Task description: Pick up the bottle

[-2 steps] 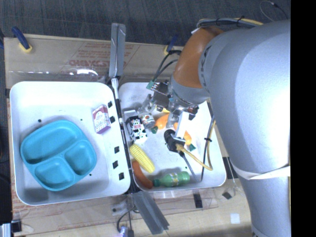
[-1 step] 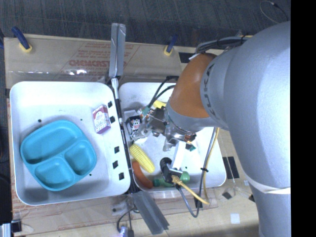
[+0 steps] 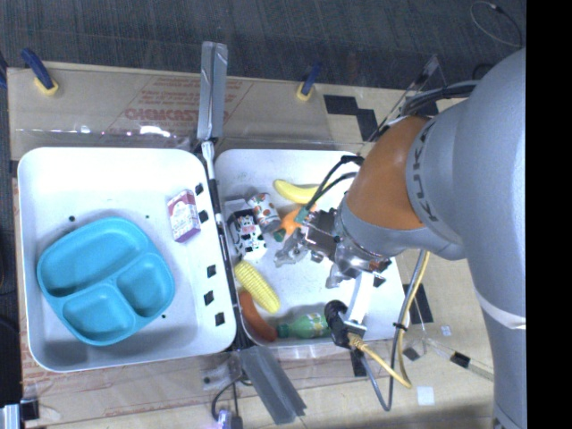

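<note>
Red writing on the bench (image 3: 170, 105) is too blurry to read. One green bottle (image 3: 302, 327) lies at six o'clock of the end effector (image 3: 299, 247); I cannot tell its grip.

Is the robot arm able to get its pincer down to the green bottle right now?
Probably yes. The bottle lies on its side at the near edge of the right bin, with nothing on top of it. The pincer hangs just above. The bin wall and the sausage beside it leave little room.
</note>
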Available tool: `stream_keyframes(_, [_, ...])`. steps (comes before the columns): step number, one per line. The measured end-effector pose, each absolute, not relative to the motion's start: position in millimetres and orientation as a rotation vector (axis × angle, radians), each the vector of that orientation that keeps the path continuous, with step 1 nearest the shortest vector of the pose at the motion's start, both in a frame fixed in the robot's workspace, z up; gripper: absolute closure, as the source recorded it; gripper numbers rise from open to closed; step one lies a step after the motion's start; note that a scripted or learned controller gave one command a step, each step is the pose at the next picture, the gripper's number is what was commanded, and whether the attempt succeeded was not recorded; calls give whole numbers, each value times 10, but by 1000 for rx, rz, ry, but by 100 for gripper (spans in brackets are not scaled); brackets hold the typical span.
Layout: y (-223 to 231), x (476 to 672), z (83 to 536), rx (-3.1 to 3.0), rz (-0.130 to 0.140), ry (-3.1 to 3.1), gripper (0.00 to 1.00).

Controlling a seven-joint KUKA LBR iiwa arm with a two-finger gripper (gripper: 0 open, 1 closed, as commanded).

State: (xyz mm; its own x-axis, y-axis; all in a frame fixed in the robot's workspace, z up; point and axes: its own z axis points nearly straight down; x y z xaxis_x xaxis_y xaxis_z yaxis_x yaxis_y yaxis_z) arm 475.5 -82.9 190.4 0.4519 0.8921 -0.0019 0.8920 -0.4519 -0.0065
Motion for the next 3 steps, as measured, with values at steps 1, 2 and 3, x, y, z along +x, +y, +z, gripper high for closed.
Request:
stream_keyframes(1, [-956, 4750, 1213, -2774, 8, -1462, 0])
stream_keyframes(2, [-1042, 5320, 1571, -2864, 6, -1279, 0])
stream_keyframes(3, [-1207, 6112, 1938, -2946, 5, -1083, 0])
